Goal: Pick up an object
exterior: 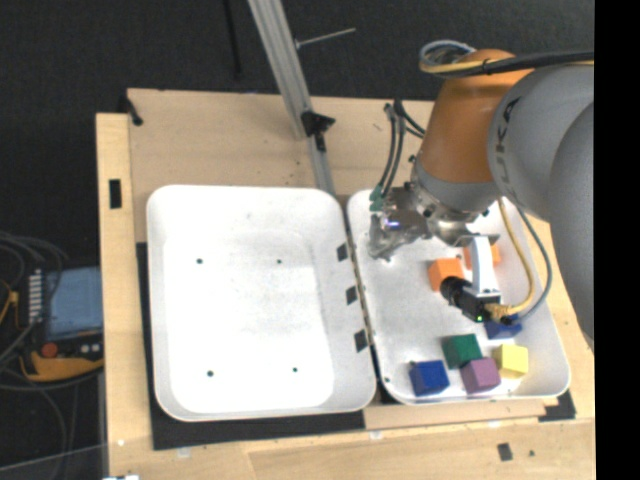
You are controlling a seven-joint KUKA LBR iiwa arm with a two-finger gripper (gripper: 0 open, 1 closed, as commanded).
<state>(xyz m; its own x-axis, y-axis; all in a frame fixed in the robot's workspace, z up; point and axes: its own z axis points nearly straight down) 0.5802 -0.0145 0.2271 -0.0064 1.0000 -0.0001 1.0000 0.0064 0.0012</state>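
While the arm (520,108) reaches in from 3 o'clock, its end effector (385,236) hangs over the right bin (400,308), near that bin's 10 o'clock corner and close beside the divide between the two bins. Whether it is wide or narrow I cannot tell; the wrist body hides the tips, and nothing shows between them.

Objects lie in the right bin, toward 5 o'clock of the end effector. An orange block (446,271) sits near the bin's middle, partly covered by a black and white fitting (478,286) on the arm. Lower down, a green block (462,349) sits with a purple block (482,374) just at its 5 o'clock and a yellow block (513,359) at the purple one's 2 o'clock. A blue block (428,377) lies at 7 o'clock of the green one, near the bin's lower rim.

The left bin (250,298) sits on the table (200,138) alongside. A metal pole (285,58) slants up toward 11 o'clock.
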